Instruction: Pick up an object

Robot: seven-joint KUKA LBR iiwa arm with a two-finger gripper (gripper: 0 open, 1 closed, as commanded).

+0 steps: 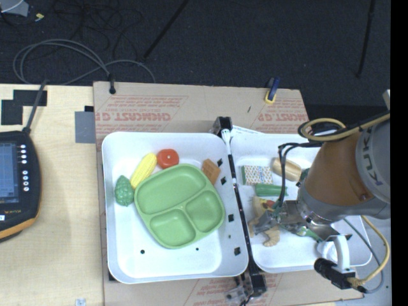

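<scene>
Grey two-finger gripper (268, 220) low in right shallow white bin (357, 260), among small toy items (264, 187); grip state cannot tell. Green divided plastic tray (178, 206) in left white bin (121, 254)

Dark carpet floor (210, 37) strewn with cables (64, 53); pale wooden bench (51, 260) under cardboard sheet (191, 107)

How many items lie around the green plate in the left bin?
4: broccoli at the plate's left edge, corn and tomato above it, a brown piece at its upper right.
</scene>
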